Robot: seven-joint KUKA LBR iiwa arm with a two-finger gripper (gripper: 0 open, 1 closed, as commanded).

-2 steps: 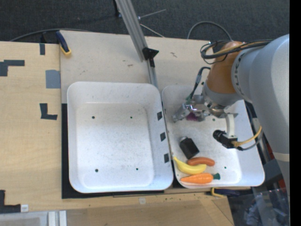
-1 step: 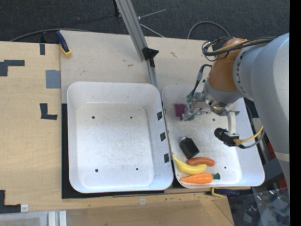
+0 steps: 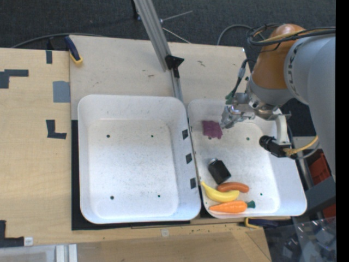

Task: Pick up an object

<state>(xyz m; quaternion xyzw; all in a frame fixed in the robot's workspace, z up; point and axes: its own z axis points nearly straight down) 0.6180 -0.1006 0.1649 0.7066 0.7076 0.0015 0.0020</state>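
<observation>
**Gripper over the right bin, beside the purple block**

From the camera above, we see the arm reach in from the right, its gripper low over the far part of the right bin. We cannot tell how its jaws stand. A purple block lies just beside the gripper, on the bin floor. Nearer the front lie a black block, a banana, a sausage and a carrot, close together. The left bin sits alongside.

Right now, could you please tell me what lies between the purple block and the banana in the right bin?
In the camera view, a black object lies between the purple block and the banana.
</observation>
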